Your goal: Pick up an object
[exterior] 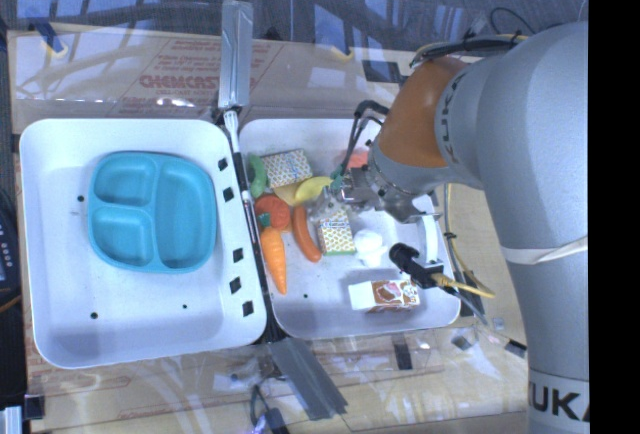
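My gripper hangs low in the right bin, near its middle. Just below it lies a small green patterned box, and a yellow banana lies at its upper left. Left of the gripper are a red-orange pepper, a tomato and a carrot. A cream patterned box and a green vegetable lie at the bin's back left. I see nothing clearly held by the gripper.
A white round cup and a white-and-brown carton lie toward the right bin's front. The left bin holds a blue divided plate. The grey arm covers the right bin's right side.
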Motion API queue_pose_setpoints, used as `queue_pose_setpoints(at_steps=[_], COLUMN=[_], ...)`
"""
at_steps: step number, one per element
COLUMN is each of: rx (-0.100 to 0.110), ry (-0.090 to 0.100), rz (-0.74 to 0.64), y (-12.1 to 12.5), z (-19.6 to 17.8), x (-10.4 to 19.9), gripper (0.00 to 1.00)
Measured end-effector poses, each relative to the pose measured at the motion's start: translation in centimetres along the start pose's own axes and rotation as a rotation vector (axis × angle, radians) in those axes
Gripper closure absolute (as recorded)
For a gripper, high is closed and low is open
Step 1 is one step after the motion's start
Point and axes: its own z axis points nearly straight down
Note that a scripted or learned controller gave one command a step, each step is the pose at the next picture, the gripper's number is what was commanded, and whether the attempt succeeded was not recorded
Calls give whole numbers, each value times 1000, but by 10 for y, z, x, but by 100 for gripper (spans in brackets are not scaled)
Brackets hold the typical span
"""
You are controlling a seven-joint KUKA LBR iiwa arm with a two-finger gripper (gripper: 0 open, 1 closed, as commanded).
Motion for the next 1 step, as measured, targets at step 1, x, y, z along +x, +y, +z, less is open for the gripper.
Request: queue_pose_setpoints(at_steps=[1], rx=[-4], ry=[2], rz=[32], y=[-1], z=[-92], x=[59], gripper=[100])
